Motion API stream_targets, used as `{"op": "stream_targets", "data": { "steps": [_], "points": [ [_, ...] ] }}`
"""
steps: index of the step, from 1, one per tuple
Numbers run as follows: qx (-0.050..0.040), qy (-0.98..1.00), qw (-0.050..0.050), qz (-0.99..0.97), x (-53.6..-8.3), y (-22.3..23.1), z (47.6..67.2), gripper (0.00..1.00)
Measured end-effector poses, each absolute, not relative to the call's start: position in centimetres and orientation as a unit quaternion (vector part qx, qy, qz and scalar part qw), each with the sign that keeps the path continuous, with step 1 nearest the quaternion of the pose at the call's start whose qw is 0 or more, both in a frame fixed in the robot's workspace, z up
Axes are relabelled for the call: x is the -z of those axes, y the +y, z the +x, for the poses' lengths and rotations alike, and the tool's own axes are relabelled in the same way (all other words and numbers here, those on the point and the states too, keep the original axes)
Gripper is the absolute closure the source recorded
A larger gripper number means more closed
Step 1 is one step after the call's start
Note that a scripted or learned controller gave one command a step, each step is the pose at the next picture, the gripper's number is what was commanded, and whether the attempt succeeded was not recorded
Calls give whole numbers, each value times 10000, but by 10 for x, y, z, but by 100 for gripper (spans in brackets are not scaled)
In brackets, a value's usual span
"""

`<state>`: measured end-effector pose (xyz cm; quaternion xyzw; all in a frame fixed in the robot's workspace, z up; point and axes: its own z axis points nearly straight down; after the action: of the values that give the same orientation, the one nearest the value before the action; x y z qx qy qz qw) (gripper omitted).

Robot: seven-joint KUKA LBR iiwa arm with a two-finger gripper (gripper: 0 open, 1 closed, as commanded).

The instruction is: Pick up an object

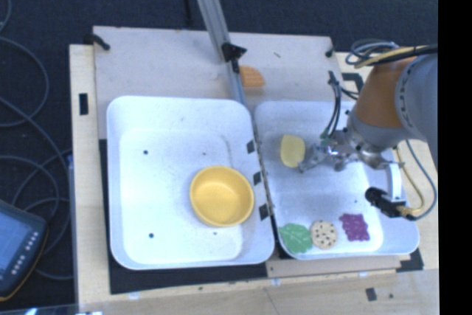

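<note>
here, the claw (313, 158) hangs low in the right bin (383, 240), its finger spread impossible to tell; the pale yellow object (292, 150) sits just left of it, the yellow bowl (221, 195) farther left.

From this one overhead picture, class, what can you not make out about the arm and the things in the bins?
- The gripper: blurred and partly under the wrist; whether it touches the yellow piece is unclear.
- Orange thing behind the bins: partly hidden by the metal rail.
- Green, cookie and purple pieces: too small to show detail.
- Tablet: cut off by the left edge.
</note>
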<state>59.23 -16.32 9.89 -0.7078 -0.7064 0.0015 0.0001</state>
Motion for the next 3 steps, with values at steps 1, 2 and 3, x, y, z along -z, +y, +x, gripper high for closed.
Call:
{"op": "stream_targets", "data": {
  "steps": [1,2,3],
  "points": [
    [10,-7046,-27,-7096,-112,-164,594,100],
    [15,-7063,-32,-7079,-162,-175,596,100],
    [22,-7081,-44,-7061,-228,-177,599,100]
  ]
}}
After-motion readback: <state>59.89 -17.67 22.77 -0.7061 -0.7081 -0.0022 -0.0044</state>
